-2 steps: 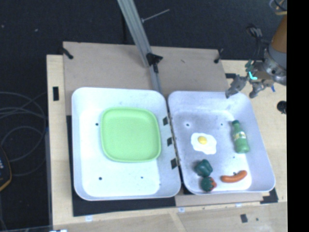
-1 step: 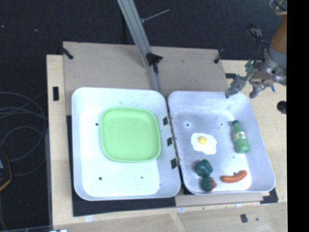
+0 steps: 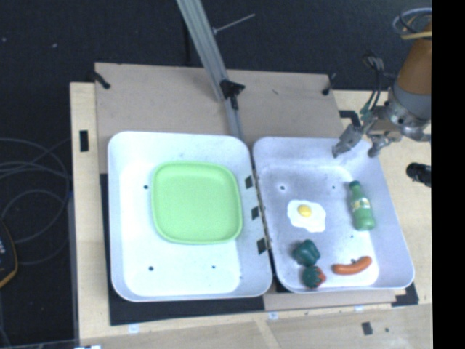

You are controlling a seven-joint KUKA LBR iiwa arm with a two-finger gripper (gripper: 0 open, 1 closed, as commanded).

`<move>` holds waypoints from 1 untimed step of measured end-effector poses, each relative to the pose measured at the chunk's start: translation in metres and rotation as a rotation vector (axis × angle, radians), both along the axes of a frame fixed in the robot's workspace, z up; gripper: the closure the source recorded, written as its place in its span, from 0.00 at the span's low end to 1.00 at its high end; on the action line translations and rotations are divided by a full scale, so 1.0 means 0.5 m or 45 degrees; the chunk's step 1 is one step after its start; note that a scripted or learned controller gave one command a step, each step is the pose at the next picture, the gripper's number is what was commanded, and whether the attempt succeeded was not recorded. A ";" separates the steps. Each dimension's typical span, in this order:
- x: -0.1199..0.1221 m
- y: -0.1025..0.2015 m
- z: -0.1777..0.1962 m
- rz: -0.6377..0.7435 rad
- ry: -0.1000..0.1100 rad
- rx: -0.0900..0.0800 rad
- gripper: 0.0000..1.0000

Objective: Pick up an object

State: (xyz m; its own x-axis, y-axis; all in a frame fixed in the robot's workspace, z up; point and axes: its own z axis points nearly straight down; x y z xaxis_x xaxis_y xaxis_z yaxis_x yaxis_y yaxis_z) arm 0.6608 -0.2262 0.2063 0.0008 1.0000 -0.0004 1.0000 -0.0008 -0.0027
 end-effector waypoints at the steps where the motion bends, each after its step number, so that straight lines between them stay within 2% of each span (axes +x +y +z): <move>1: -0.009 0.007 -0.087 0.001 0.000 0.000 0.00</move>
State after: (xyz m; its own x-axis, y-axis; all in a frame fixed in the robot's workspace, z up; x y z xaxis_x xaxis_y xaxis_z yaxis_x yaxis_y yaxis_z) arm 0.6564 -0.2229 0.1630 0.0003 1.0000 -0.0001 1.0000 -0.0003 -0.0028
